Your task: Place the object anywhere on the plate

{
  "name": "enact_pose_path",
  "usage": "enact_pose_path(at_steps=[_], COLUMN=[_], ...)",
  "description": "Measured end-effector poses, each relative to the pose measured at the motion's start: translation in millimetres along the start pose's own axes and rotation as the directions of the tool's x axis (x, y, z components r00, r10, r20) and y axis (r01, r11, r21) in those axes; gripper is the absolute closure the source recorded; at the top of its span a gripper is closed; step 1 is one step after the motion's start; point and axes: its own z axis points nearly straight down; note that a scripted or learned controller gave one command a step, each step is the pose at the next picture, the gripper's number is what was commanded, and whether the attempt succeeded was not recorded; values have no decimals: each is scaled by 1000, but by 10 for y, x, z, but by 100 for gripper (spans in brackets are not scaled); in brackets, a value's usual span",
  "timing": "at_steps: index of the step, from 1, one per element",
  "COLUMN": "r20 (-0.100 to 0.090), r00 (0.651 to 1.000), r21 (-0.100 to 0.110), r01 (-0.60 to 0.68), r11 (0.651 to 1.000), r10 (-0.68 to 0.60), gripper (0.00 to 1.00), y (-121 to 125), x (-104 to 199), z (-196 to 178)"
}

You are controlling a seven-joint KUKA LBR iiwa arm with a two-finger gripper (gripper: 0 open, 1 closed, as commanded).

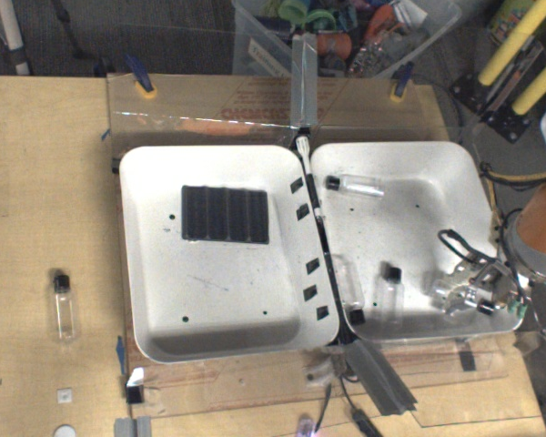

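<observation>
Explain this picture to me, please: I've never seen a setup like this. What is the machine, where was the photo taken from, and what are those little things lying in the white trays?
The photo comes from one fixed camera above a wooden bench, looking down at a slant. Two shallow white bins sit side by side. The left bin holds a dark ribbed rectangular plate. The right bin holds small clear vials: one lying near the top and one with a dark cap lower down. The machine is a robot arm reaching in from the right; its gripper sits low in the right bin's lower right corner. Whether it holds anything is too cluttered to tell. Another vial lies on the bench outside the bins.
</observation>
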Motion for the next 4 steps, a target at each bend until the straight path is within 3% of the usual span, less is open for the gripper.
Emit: enact_pose_path(at_steps=[1,2,3,4], r20=[-10,-5,-10,-6], r00=[835,836,417,-38], r21=[-2,-3,0,11], r01=[550,549,909,999], r11=[835,836,417,-38], r10=[-550,-549,-909,-999], gripper=[100,100,100,100], y=[-33,-10,-77,-57], x=[32,23,-20,-75], z=[112,14,12,87])
